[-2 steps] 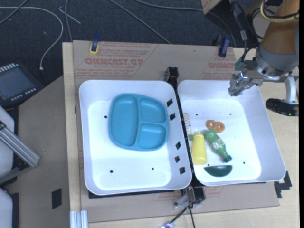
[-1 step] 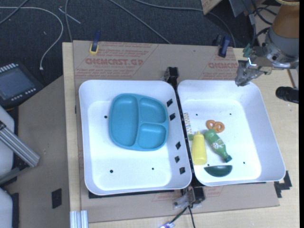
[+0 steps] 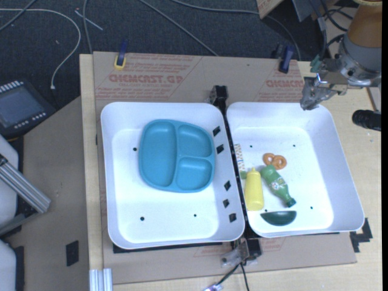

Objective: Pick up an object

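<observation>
The right bin (image 3: 315,132) holds a yellow bottle (image 3: 254,188), a green bottle (image 3: 278,185), an orange pretzel-shaped piece (image 3: 275,160) and a dark green bowl (image 3: 278,217), all in its front left part. My gripper (image 3: 310,100) hangs over the bin's far right corner, well away from those objects. Nothing shows between its fingers. The arm's orange band (image 3: 365,22) is at the upper right.
The left bin (image 3: 121,211) holds a blue divided plate (image 3: 177,156). Black clips run along the seam between the bins (image 3: 223,162). Cardboard (image 3: 182,71) lies under both bins, with cables on the dark floor behind.
</observation>
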### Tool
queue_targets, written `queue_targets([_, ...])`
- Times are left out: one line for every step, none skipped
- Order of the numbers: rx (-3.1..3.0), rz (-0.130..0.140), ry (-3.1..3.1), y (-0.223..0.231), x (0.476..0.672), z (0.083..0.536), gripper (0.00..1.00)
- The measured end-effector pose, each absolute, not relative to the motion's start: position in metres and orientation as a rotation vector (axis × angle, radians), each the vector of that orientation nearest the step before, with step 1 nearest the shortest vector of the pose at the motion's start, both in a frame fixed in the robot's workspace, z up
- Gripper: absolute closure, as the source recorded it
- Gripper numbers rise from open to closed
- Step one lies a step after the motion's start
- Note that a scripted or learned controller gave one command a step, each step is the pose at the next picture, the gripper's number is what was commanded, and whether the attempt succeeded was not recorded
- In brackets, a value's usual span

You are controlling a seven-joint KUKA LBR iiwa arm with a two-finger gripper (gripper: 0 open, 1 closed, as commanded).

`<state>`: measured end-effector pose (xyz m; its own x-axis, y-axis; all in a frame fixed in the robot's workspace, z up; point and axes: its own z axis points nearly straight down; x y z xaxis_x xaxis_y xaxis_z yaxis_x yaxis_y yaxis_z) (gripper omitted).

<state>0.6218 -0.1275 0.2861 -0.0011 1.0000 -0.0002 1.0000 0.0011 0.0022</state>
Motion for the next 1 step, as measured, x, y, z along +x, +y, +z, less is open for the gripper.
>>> queue_targets([2.22,-0.001,2.23,-0.0741,0.609,0.2643,1.0])
